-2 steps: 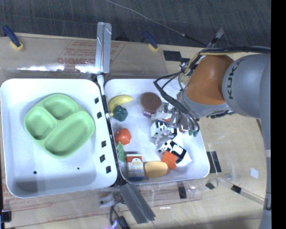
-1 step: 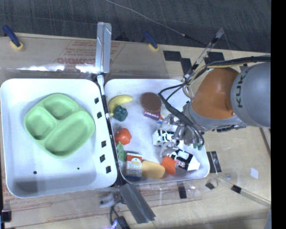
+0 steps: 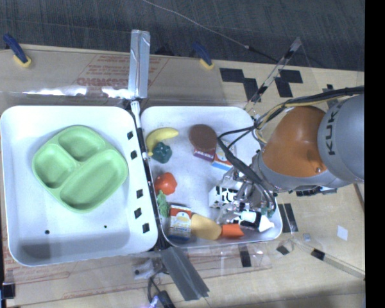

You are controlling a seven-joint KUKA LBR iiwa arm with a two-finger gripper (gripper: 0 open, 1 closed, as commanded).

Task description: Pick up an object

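Jaws hang low over the right bin's near right corner, amid wires and dark fittings, and whether they are apart or closed cannot be told.

Two white bins sit side by side on the tabletop. One green divided plate, with three compartments, lies in the left bin. The right bin holds several small items: one yellow banana by its far left corner, one dark green piece just beside it, one brown rounded item near the far edge, one red-orange vegetable along the left wall, one small labelled can at the near edge, a tan piece touching the can, and an orange piece beside that.

Pale wood shows on the tabletop, with black tape marks and blue clamps along its far edge, and dark carpet beyond.
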